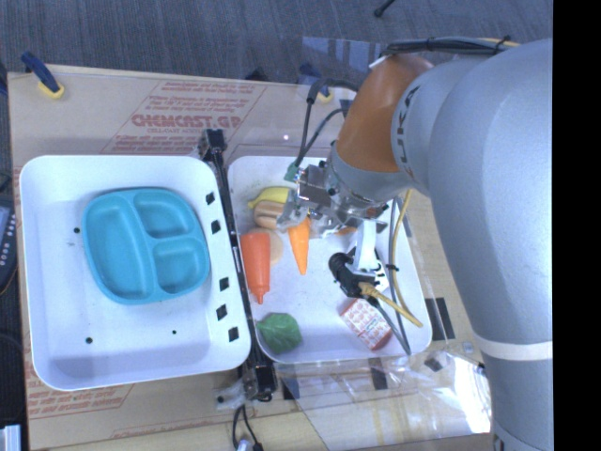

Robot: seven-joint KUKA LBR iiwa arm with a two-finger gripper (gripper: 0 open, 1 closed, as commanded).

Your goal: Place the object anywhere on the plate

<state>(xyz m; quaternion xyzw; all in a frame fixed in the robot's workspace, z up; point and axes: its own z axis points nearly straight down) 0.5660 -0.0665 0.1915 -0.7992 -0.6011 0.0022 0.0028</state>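
Small carrot point(300, 245) pinched at its top between gripper point(302, 218) fingers, hanging over right bin point(413, 332); blue plate point(146, 244) in left bin point(38, 252).

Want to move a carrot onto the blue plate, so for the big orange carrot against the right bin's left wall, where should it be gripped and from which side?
Grip the big carrot across its thick upper half, coming straight down from above. It lies flat, pointing toward the green vegetable, with the bin wall tight on its left, so a sideways approach looks blocked.
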